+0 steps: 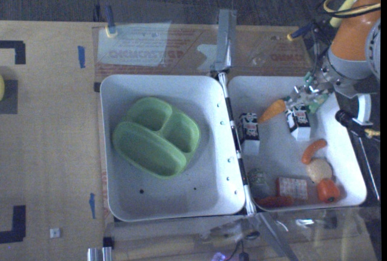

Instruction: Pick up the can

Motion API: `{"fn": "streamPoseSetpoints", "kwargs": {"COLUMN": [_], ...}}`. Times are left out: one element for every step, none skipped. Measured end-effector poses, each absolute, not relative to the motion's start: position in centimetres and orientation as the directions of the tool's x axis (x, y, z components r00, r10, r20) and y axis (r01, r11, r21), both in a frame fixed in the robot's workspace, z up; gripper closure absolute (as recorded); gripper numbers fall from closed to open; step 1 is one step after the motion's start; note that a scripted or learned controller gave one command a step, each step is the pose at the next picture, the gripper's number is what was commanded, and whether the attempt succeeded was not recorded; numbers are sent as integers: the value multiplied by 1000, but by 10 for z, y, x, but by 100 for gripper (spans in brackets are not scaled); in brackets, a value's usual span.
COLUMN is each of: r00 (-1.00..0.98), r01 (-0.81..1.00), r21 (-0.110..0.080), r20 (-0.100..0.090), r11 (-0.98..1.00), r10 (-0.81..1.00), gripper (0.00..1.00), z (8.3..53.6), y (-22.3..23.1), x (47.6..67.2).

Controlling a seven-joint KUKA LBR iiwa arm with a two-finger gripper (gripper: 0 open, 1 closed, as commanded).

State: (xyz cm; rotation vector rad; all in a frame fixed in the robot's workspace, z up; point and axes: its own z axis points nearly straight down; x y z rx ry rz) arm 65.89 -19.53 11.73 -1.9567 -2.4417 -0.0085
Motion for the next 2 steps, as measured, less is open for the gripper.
{"fn": "streamPoseSetpoints", "kwargs": {"r00": [-255, -286], "r01": [967, 958], "r21": [-7, -2], "r20": [22, 23], "r11": [255, 286], "r10": [967, 958], "gripper": [100, 100], "z": [126, 114], "y": [-203, -204], "x": [669, 671]}}
